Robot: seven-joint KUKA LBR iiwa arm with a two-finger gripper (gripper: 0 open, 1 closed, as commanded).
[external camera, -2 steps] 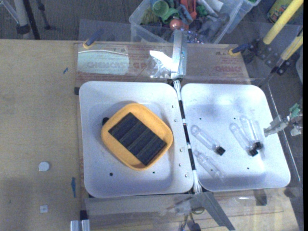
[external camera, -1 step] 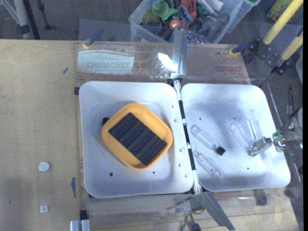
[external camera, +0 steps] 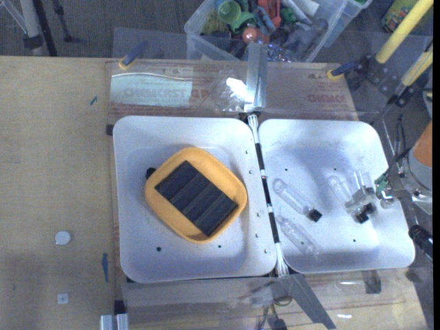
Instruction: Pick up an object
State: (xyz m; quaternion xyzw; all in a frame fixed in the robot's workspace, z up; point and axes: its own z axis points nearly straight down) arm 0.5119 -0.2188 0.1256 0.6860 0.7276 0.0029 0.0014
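A yellow rounded-square object with a black ribbed panel on top [external camera: 195,194] lies tilted in the left bin [external camera: 130,150]. In the right bin [external camera: 302,139] lie clear plastic tubes: one with a black cap [external camera: 294,200] left of centre, another [external camera: 294,231] near the front, and a third [external camera: 346,188] at the right with a black end [external camera: 362,216]. My gripper [external camera: 380,190] is low at the right bin's right side, right beside that third tube. Whether it touches the tube is unclear.
The arm [external camera: 423,163] comes in over the right bin's right rim. A metal divider [external camera: 256,81] stands behind the bins. A clear tub of toys [external camera: 275,12] sits beyond the bench, and the wooden table [external camera: 48,184] stretches to the left.
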